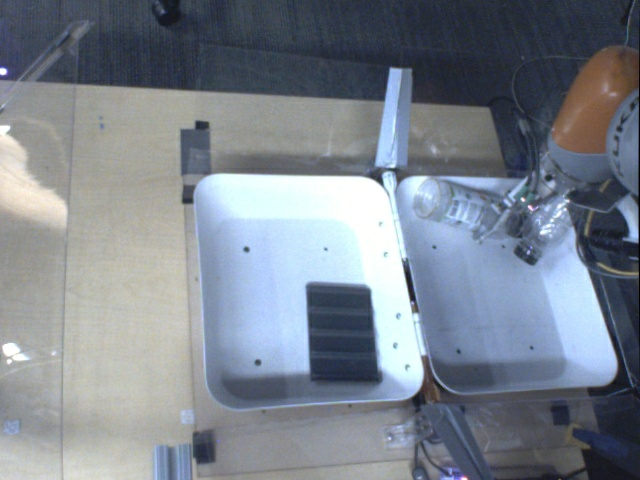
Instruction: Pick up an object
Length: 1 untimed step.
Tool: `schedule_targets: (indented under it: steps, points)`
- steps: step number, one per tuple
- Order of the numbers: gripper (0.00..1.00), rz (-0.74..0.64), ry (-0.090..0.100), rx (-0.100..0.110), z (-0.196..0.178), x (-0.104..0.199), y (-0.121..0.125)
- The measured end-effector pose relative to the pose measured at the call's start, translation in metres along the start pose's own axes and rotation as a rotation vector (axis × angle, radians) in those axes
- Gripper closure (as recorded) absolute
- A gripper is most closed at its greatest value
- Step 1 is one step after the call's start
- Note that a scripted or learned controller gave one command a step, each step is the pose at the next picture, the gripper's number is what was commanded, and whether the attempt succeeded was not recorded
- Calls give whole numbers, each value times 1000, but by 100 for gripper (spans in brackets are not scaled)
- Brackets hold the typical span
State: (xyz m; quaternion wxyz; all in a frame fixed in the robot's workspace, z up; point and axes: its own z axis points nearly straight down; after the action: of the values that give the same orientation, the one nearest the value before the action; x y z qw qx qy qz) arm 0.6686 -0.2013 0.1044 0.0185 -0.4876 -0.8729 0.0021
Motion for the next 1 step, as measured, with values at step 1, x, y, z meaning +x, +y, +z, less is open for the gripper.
schedule_targets:
  steps: [1]
  points:
    - [0,-6,-43,11,1,19,6]
